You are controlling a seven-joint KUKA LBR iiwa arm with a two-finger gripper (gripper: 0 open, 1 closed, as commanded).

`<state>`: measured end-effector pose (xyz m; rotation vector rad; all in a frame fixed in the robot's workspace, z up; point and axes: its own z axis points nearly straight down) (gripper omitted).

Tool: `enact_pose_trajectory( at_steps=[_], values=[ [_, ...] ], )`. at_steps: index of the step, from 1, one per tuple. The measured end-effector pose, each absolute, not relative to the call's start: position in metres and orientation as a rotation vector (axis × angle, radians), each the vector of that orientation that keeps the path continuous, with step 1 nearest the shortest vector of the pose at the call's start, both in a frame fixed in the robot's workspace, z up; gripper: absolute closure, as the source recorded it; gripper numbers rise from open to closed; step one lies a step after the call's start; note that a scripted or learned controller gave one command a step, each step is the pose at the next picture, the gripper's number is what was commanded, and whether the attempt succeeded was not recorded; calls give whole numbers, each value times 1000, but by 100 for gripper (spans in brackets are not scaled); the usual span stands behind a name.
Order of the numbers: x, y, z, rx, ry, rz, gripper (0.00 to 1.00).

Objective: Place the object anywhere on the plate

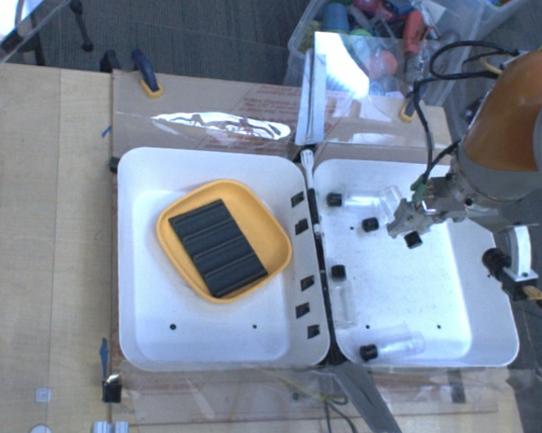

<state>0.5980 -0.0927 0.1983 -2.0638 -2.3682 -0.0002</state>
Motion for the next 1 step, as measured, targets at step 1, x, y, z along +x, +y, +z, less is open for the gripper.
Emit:
enact_pose_trajectory(
  at_steps=[1],
  values=[
    [598,-93,198,-2064,-2368,0,0]
  ],
)
